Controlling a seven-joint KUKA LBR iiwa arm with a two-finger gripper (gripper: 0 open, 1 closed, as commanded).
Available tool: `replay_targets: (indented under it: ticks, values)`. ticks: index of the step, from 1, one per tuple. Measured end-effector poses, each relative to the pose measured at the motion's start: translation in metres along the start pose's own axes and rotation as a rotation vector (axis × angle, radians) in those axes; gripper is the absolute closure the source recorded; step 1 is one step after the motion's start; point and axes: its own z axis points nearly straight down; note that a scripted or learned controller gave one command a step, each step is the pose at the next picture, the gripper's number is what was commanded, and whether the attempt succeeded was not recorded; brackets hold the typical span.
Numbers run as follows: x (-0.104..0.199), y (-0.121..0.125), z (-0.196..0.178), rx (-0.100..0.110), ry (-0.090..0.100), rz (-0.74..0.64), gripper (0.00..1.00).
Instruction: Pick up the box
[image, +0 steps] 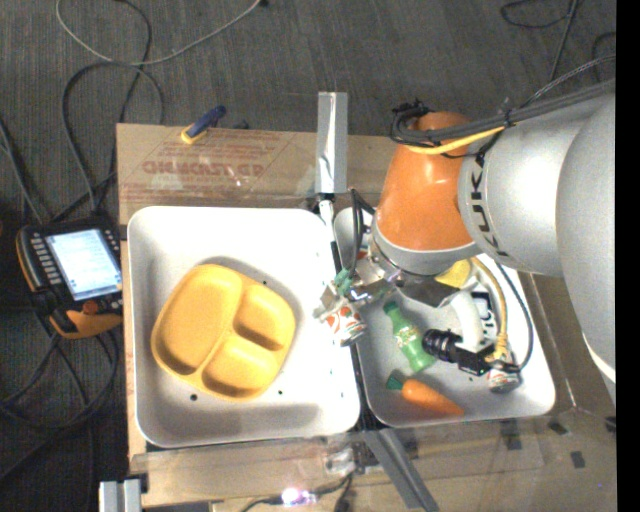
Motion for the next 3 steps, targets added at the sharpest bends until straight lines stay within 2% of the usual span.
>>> replay_targets:
  ticks: [1, 2, 3]
  values:
    - [0.06, -0.023, -0.035, 0.001, 0.0, -0.165, 1.0]
    - [-0.028, -0.032, -0.103, -0.003, -0.005, -0.509, 1.0]
    - [0.013, -0.017, -0.077, -0.002, -0.002, -0.729, 1.0]
